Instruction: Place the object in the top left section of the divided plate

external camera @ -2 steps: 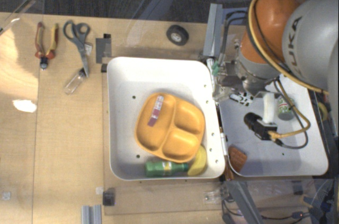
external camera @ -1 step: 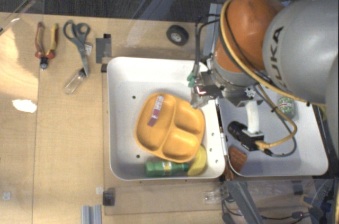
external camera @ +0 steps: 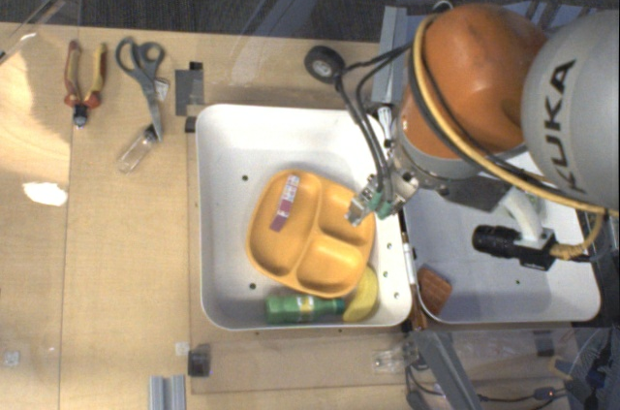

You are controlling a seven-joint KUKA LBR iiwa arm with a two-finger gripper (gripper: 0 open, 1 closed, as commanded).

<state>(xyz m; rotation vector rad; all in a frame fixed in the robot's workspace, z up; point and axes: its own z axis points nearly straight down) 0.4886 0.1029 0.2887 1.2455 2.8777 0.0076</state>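
Camera view: gripper low over the right rim of the yellow divided plate in the left bin; its grasp cannot be read, and a purple-and-white packet already lies in the top left section. Best to lift straight up, clear of the rim. Bench of pale wood, with scissors and pliers upper left; green bottle and banana crowd the plate's near edge

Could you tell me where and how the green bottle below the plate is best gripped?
Grip the green bottle across its middle, coming straight down from above: it lies flat on its side along the bin's lower wall, so span its narrow width, away from the yellow object.
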